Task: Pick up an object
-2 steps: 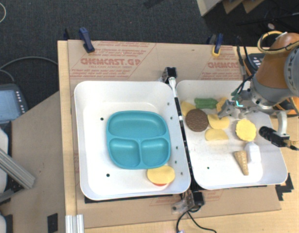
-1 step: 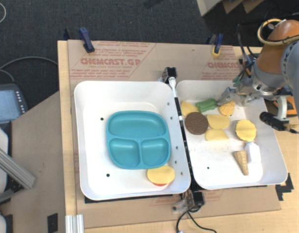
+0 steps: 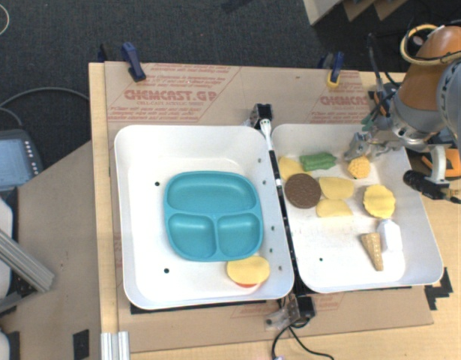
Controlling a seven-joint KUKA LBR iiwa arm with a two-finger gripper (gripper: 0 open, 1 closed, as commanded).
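Camera view: our gripper [image 3: 363,147] low over the right bin's [image 3: 417,272] far side.

We see the green block [image 3: 318,160] lying flat near that bin's far rim, its long axis running left to right, beside the brown cookie [image 3: 302,190]. Our gripper hangs just right of it, directly above a small yellow waffle [image 3: 358,169]; whether it touches or grasps anything, we cannot tell.

Arm [image 3: 432,88]: cut off by the right edge. Gripper [image 3: 363,147]: blurred, finger state indistinct. Yellow-red piece [image 3: 248,271]: partly tucked beneath the teal tray [image 3: 213,214]; grey device [image 3: 9,160] cropped at left edge.
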